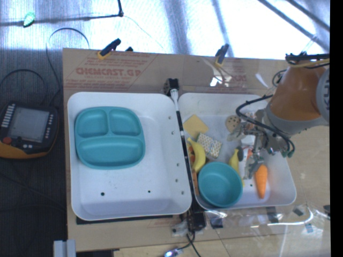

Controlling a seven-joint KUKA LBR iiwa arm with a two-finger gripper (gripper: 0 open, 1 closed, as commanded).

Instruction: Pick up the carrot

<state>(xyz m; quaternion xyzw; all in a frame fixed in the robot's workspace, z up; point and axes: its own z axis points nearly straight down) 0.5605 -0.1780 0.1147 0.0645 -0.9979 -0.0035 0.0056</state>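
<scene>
The gripper hangs just left of the carrot in the right bin, seemingly lining up a grab; whether its jaws are spread, I cannot tell.

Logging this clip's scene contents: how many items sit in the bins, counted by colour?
Teal: 2, divided plate and bowl
Yellow: 3, banana, cheese wedge, small yellow piece
Orange: 1, carrot
Tan: 2, cracker, cookie
Total: 8
</scene>
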